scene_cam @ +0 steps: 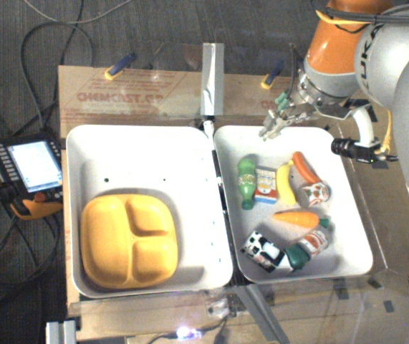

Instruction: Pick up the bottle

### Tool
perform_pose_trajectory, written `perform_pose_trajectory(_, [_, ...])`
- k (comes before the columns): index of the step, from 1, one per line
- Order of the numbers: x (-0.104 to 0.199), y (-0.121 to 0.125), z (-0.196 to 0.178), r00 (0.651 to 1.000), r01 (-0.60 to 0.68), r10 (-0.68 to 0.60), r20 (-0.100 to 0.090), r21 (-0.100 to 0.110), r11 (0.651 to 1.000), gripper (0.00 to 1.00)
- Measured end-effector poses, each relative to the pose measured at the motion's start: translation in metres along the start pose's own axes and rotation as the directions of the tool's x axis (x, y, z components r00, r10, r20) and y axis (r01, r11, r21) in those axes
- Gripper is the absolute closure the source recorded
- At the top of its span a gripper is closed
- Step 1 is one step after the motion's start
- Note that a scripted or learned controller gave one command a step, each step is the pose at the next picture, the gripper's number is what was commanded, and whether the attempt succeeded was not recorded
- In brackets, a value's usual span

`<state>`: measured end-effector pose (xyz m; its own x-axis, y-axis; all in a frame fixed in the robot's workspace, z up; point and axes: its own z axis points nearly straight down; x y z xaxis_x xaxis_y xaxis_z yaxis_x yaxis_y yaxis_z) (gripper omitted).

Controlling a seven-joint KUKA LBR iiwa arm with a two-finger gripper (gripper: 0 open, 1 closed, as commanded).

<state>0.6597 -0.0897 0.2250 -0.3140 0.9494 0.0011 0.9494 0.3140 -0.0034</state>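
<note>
Gripper [272, 126] at the far edge of the right shallow white bin [353, 213], fingers slightly parted, nothing held between them. Green plastic bottle [246, 183] lying in the left part of that bin, near side of the gripper and apart from it. Just right of the bottle: small white carton [265, 185], yellow toy banana [285, 183], orange toy carrot [298, 219]. Black-and-white cow-patterned toy [262, 251] at the near edge. Yellow divided plastic tray [129, 239] in the left white bin [89, 149].
</note>
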Motion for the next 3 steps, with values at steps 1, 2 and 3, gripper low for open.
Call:
perform_pose_trajectory(1, [0.001, 0.0, -0.007, 1.0, 0.002, -0.002, -0.001, 0.005, 1.0, 1.0])
perform_pose_trajectory(2, [0.003, -0.063, -0.02, 0.914, -0.405, 0.405, 0.002, 0.003, 0.914, 1.0])
perform_pose_trajectory(3, [0.025, -0.151, -0.012, 0.89, -0.456, 0.456, 0.002, 0.005, 0.89, 1.0])
